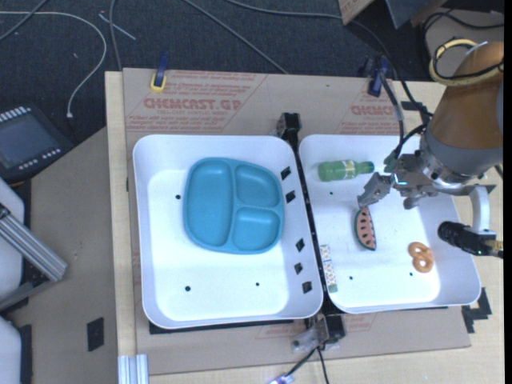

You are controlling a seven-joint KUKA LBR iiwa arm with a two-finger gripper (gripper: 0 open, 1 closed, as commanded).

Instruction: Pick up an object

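Note:
The right bin [448,290] holds a green bottle [346,169] lying on its side at the back, a watermelon slice [366,229] in the middle, and an orange pretzel [421,256] toward the front right. My gripper [393,195] hangs over the bin's back half, right of the bottle and just above and to the right of the watermelon slice. Its fingers [373,192] are spread open with nothing between them. The grey arm with its orange band comes in from the right.
In the left bin [160,278] lies a blue divided plate [234,205]. A small patterned strip [328,266] rests at the right bin's left edge. Black clips line the divider between the bins. A black fitting [464,237] juts in over the right bin's rim.

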